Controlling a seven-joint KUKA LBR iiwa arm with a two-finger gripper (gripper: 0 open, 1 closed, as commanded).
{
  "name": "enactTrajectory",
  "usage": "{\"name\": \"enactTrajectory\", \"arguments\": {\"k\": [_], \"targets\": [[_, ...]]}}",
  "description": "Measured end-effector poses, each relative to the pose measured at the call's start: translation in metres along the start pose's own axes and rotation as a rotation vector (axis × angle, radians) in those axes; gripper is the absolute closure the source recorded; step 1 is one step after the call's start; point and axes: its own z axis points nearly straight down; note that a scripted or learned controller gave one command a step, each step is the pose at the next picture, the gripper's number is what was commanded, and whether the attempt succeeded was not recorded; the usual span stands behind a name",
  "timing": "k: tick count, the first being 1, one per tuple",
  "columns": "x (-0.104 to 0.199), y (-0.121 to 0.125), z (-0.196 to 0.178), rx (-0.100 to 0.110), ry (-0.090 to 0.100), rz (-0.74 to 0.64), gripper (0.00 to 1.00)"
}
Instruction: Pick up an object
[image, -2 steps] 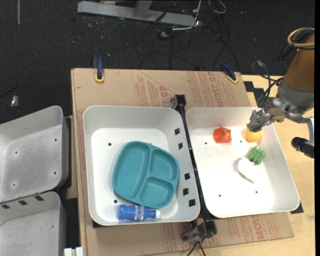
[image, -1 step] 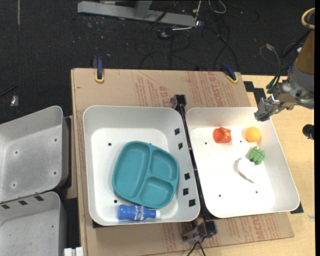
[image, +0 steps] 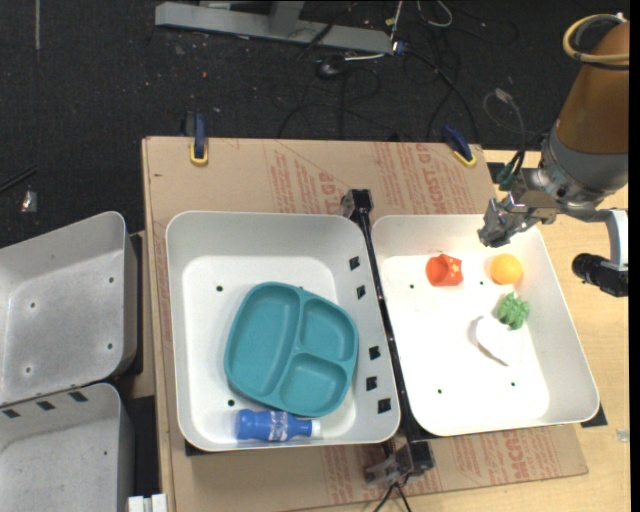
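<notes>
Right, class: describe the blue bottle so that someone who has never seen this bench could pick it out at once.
Look in the left bin, the one with the teal plate. Along its near wall, just below the plate, the bottle lies on its side. It is the small blue thing with a white end, unlike the broad teal plate.

A brown cardboard sheet (image: 300, 175) covers the bench, held by blue and yellow clamps (image: 198, 138). Dark speckled floor (image: 90, 80) lies beyond, strewn with black cables (image: 440, 70)

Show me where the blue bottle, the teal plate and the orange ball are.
blue bottle (image: 275, 427), camera view, middle of its body.
teal plate (image: 291, 348), camera view, centre ridge between compartments.
orange ball (image: 505, 269), camera view, its middle.
</notes>
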Motion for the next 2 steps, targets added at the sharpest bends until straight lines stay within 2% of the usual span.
{"name": "enactTrajectory", "arguments": {"k": [1,2], "targets": [[0.046,-0.011,-0.001,0.002,-0.001,0.000,1.00],[0.092,-0.029,0.018,0.004,0.000,0.001,1.00]]}}
